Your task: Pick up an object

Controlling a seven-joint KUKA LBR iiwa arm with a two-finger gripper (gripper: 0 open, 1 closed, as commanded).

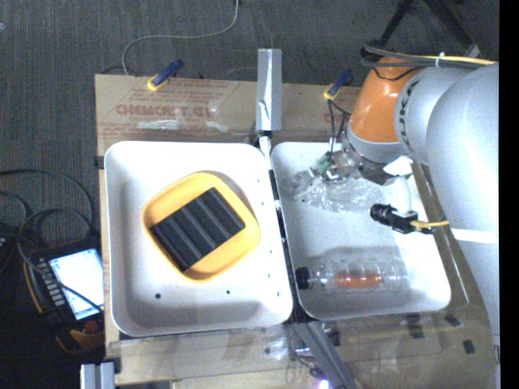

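A crumpled piece of clear plastic (339,194) lies in the right bin (324,237), close to that bin's far left corner. The gripper (329,167) sits right at the plastic's far edge. Whether it touches the plastic cannot be told, nor whether it is spread or pressed together, since the wrist above hides its tip. Nothing can be seen held in it. The arm (462,136) comes in over the bin's far right corner, its orange band (375,120) just above the wrist.

Along the near edge of the same bin lies a clear bottle (357,275) on its side – black cap toward the bin's left wall, something orange inside. It lies well apart from the plastic.

The left bin (134,298) holds one thing: a rounded yellow tray (166,205) with a black ribbed insert, lying flat near the middle and turned at an angle to the walls.

Beyond both bins, a brown board with red printing (162,108) carries a blue-and-yellow clamp (165,74) at its far edge – a second such clamp (339,82) is near the arm.
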